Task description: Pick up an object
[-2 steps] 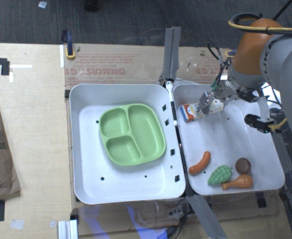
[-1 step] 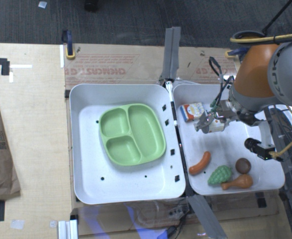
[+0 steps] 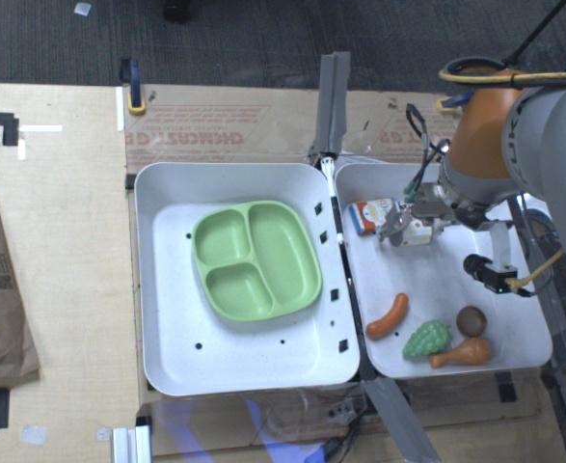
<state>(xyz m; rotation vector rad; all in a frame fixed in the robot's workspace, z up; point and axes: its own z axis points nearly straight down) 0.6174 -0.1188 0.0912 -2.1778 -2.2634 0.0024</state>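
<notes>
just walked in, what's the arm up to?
The arm has its claw down in the right bin, next to a small carton near the bin's back-left corner. Nothing is visibly held. A sausage, green grapes, a brown ball and a drumstick lie toward the front. The left bin holds a green divided plate.

Both bins, the left bin (image 3: 162,287) and the right bin (image 3: 427,278), are plain white. The divided plate (image 3: 256,258) in the left one is pale green. In the right bin lie an orange-red sausage (image 3: 388,316), a bumpy green vegetable (image 3: 425,340), a brown ball (image 3: 471,320), a tan-orange drumstick (image 3: 464,353) and a white carton (image 3: 371,216) with blue and red print.
</notes>
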